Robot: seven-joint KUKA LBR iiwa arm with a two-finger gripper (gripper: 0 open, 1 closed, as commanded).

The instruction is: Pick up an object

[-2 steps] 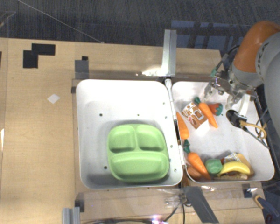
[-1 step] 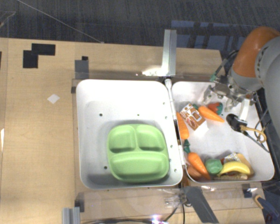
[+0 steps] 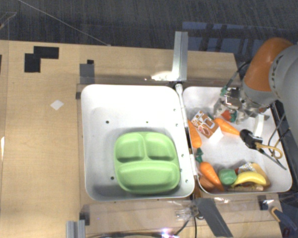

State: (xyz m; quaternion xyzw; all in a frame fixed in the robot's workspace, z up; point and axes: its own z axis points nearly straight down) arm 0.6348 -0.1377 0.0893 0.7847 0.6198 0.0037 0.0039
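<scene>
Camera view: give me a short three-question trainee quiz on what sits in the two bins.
1. True or false: the green divided tray lies in the left bin.
2. Which lies in the right bin's near corner? A banana, B spoon, C cup.
3. Fill in: beside the banana lies a green item, and left of that a ____.

Key: 1 true; 2 A; 3 carrot.

From my feed the wooden bench [image 3: 39,148] carried two shallow white bins side by side, touching along a shared edge: left bin [image 3: 97,113] and right bin [image 3: 283,182]. A metal upright bracket [image 3: 181,56] stood at the back where the bins met. Black markers [image 3: 39,57] sat at back left.
</scene>
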